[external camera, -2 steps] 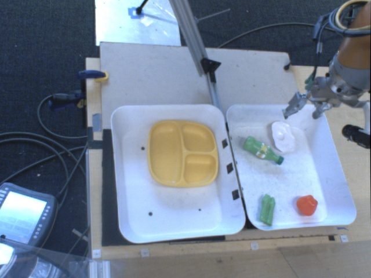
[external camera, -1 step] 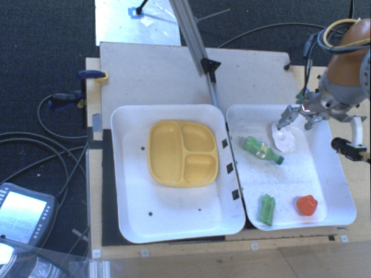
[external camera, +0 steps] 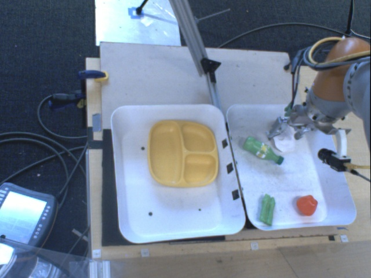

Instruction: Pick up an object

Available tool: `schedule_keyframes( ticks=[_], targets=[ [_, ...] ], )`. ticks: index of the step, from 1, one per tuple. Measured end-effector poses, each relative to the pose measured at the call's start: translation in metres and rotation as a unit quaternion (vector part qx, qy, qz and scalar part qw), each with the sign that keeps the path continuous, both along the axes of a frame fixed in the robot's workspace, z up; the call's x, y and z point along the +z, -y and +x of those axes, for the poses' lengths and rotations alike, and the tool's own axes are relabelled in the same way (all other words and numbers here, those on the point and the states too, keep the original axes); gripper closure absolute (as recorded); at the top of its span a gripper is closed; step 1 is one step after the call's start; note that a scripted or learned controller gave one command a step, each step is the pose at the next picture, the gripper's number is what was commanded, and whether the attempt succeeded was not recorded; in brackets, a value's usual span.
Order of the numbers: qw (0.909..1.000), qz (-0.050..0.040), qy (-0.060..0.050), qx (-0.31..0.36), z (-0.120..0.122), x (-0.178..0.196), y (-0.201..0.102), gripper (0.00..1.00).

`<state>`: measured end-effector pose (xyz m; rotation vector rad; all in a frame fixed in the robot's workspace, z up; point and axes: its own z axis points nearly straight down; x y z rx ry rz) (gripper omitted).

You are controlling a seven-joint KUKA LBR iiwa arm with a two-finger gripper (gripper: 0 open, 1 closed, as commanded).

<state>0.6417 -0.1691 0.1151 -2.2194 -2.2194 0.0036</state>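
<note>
In left bin (external camera: 133,213): yellow tray (external camera: 183,153) | right bin (external camera: 342,210): bottle (external camera: 262,150) | end effector (external camera: 285,129): state unclear

left bin (external camera: 130,213): divided plate (external camera: 183,153) | right bin (external camera: 342,204): bottle (external camera: 262,150) far-left, block (external camera: 266,209) near-left, ball (external camera: 307,205) near-right
</note>
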Motion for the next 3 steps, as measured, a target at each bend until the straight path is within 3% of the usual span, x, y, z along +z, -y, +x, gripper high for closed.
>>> schedule_keyframes(
  ticks=[1,3],
  targets=[
    [1.0000,-0.0006,0.004,0.000,0.002,0.015,0.001,1.00],
    [1.0000,-0.0015,0.007,0.003,0.008,0.125,0.005,1.00]
  ],
)
